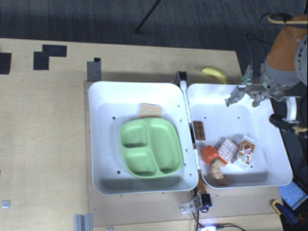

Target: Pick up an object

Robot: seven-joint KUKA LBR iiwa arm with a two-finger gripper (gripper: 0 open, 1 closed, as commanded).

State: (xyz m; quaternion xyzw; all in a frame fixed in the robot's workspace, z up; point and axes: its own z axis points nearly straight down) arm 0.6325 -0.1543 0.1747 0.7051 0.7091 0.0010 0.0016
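Note:
My gripper (pixel 244 99) hangs over the far right part of the right bin (pixel 269 129), its fingers (pixel 233 98) spread open with nothing between them. Lower in that bin lie a brown chocolate bar (pixel 198 130), a red object (pixel 209 154), two small patterned packs (pixel 228 150) (pixel 246 152) and a tan-brown item (pixel 218 173). All of these sit well in front of and to the left of the gripper.
The left bin (pixel 106 129) holds a green divided plate (pixel 150 147) with a tan piece (pixel 150 110) behind it. A yellow banana (pixel 214 73) lies on the bench beyond the right bin. The arm's orange band (pixel 283 49) rises at the right.

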